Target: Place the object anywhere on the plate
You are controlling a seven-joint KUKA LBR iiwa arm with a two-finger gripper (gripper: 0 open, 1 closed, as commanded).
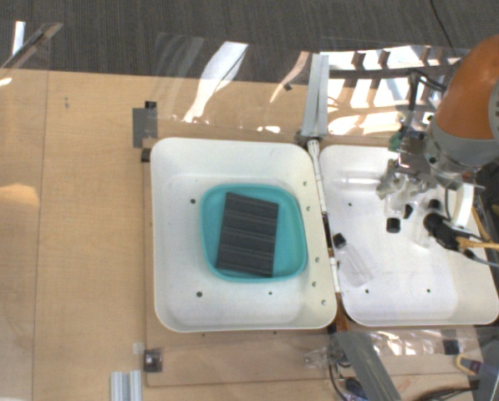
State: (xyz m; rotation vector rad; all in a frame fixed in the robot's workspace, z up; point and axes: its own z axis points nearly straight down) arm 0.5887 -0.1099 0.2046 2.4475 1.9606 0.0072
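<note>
camera view: the worktop (pixel 65 224) is pale wood and carries two shallow white bins side by side. in the left bin (pixel 174 299) lies a teal plate (pixel 292 232), roughly square with rounded corners, near the bin's middle. on the plate rests the object (pixel 247 236), a dark grey ribbed rectangular block, lying flat and slightly tilted, its long side running up and down the view; it sits wholly within the plate's rim. the right bin (pixel 416 299) is touching the left bin along their shared edge. the arm (pixel 483 90), grey with an orange band, reaches in from the right and hangs over the upper part of the right bin. its end effector (pixel 410 204) points down toward the bin floor, well apart from the plate and the object. nothing is seen between its fingers, though whether they are spread or closed cannot be told from this angle. cables (pixel 462 242) trail beside the wrist.
</note>
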